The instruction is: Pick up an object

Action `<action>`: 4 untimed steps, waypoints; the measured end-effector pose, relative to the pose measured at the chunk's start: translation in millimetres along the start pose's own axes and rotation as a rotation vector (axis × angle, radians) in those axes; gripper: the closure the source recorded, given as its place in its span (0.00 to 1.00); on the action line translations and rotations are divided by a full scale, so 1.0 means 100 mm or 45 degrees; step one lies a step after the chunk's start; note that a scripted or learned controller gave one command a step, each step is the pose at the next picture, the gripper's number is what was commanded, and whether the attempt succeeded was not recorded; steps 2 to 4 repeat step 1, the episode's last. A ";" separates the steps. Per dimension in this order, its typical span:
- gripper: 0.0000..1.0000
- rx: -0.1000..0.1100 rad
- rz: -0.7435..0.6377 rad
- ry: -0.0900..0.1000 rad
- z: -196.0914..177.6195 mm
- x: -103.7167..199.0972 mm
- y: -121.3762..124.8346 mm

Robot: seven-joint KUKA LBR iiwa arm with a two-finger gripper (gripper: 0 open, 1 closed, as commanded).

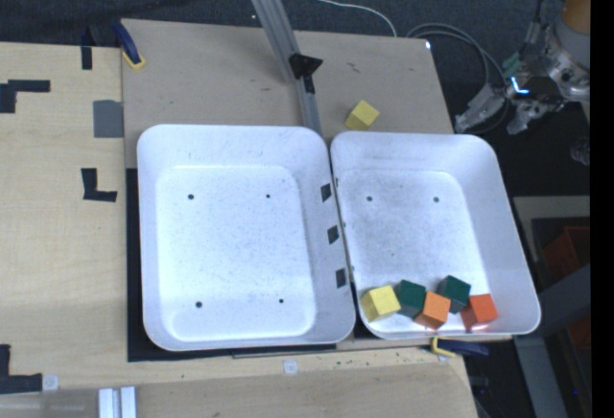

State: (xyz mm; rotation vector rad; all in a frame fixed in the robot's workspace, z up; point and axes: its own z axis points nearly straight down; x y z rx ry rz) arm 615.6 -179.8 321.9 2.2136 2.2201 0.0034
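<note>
You have two white bins side by side on the desk [384,71]. The left bin [153,215] shows you just its speckled floor with four small dark dots. The right bin [480,176] holds all its things in the near corner, close to the front wall. There you see a yellow cube [381,301] at the left end of the group, and a dark green cube [411,294] touching it. Next is an orange cube [436,310], a little nearer to the front wall, then a second green cube [455,290] behind it, and a red-orange cube [480,310] at the right end. The five lie tight together in a short row, several of them touching.

One more yellow cube [363,115] sits outside the bins, on the bare desk just behind the right bin's far wall.

The gripper [513,90] is at the upper right, off the desk edge and well apart from both bins. Whether the jaws are open or closed, you cannot tell from here; nothing is seen between them
</note>
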 end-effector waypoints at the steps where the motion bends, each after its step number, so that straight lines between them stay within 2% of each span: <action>1: 0.00 0.011 -0.002 0.004 0.48 0.28 0.51; 4: 0.00 0.011 -0.002 0.004 0.48 0.28 0.51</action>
